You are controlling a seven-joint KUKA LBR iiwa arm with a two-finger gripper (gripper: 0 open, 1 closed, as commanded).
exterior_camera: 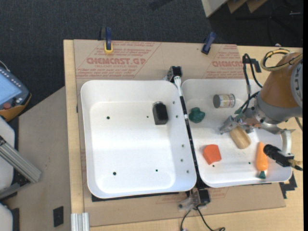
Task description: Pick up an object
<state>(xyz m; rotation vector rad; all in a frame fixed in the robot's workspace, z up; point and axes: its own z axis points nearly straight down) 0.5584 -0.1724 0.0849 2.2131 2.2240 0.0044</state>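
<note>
Tool [231, 125] low in right bin [211, 177], grip state could not be told. Tan block [240, 137] lay just beside it, toward the bin's near edge, long axis slanting.

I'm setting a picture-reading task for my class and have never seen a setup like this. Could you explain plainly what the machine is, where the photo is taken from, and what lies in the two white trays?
The photo comes from one fixed camera above a bench, looking down at a slant. The grey and orange machine at the right is a robot arm; its job is to pick up an object. Its gripper hangs low over the right bin, by a tan wooden block. Nothing visibly sits between its fingers. That bin also holds a small metal can, a dark green lump, an orange block and a toy carrot. The left bin holds one black object.
</note>
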